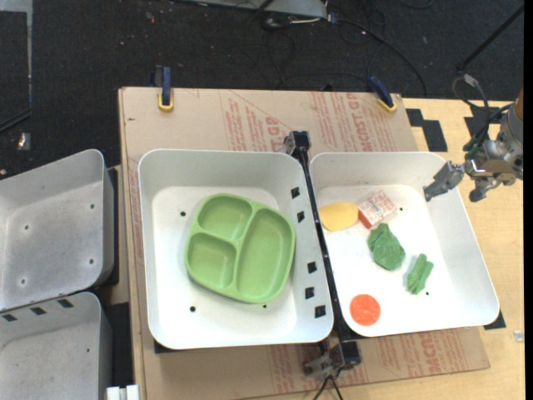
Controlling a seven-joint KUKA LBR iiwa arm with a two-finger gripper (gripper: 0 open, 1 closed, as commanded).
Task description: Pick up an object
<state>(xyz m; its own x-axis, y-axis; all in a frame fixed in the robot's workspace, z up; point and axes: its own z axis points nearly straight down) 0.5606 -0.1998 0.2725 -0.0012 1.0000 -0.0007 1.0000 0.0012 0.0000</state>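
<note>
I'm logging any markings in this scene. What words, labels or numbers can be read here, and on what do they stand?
Red print on the cardboard sheet under the bins: upside down and faint, not readable for certain.
Red-and-white packet in the right bin: markings too small to read.
Nothing else bears text.

The left bin [158, 248] is largely taken up by a green divided plate [240, 247]. In the right bin [466, 248], bare floor is left along the right and upper parts; five small objects are clustered centre-left.
</note>
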